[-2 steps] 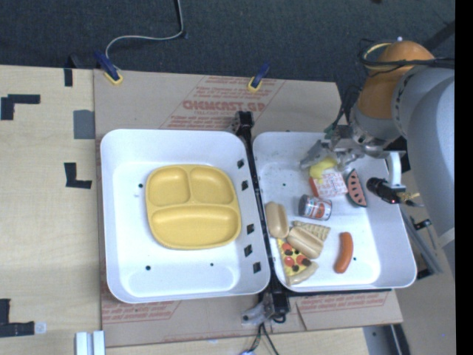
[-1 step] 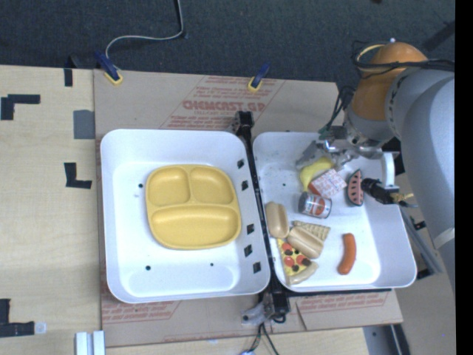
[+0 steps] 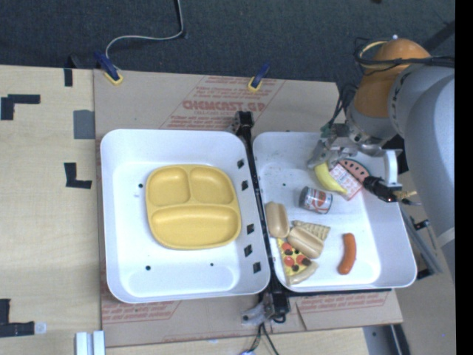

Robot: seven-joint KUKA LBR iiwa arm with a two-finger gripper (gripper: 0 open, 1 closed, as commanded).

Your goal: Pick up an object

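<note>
The two bins (image 3: 118,198) are white, with small black marks along the divider between them. The divided plate (image 3: 194,205) is a plain mustard yellow. The banana (image 3: 327,177) is bright yellow, and the small packet (image 3: 346,177) on it is white with red print. The can (image 3: 316,199) is silver with a red and dark label. The sausage (image 3: 346,253) is orange-red. The hot dog (image 3: 304,241) is tan and the bread roll (image 3: 276,219) is light brown. The pizza slice (image 3: 295,262) is pale with red and dark spots. The tabletop (image 3: 44,220) is light wood colour, and the cardboard sheet (image 3: 214,102) is brown with red letters. The arm (image 3: 384,80) is grey with an orange band.
</note>
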